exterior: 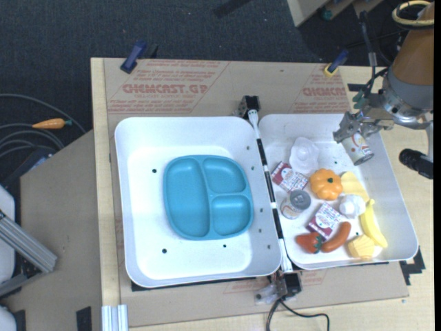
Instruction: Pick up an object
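Grey arm w/ orange band comes in from the upper right of the frame, wrist bent down so the claw [356, 138] hangs over the upper right part of the right bin [403, 216]. Something small and cylindrical, a can-like item [360, 147] w/ a red-white label, sits right at the claw tips, tilted and apparently up off the bin floor — looks like it's pinched between the fingers, so claw closed on it, though detail is small. Judged step: grasp made, lift underway or about to be. Next move calls for a straight rise w/o knocking the bin wall, keeping the pinch firm since the can hangs at a slant and could slip.

Other candidates lie lower in the same bin — clear cup [303, 152], orange pumpkin [325, 183], banana [372, 223], sausage [336, 237], a couple of small packets [290, 179] — all near each other, apart from the claw. Left bin [138, 254] has a blue divided plate [208, 196] in its middle. Both bins sit on the cardboard-covered worktop [172, 88].
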`<state>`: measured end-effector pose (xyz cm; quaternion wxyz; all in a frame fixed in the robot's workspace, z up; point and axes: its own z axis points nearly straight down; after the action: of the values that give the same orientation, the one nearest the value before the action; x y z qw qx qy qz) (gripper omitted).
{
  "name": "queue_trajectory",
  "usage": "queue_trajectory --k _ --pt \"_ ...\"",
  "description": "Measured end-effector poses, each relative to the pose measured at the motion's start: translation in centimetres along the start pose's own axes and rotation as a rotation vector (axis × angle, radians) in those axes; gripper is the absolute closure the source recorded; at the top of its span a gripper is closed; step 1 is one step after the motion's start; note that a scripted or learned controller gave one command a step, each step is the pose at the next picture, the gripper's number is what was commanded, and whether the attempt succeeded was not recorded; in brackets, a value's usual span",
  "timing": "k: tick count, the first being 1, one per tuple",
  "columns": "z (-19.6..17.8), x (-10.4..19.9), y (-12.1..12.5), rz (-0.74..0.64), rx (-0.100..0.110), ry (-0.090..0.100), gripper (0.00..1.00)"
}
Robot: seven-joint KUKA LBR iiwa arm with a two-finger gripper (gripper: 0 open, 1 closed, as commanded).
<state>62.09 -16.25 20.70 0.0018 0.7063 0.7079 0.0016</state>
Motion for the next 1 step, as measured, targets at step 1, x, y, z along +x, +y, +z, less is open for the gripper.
queue_trajectory --k 1 --pt "-1.68 8.83 -6.70 0.000 0.007 0.003 1.00"
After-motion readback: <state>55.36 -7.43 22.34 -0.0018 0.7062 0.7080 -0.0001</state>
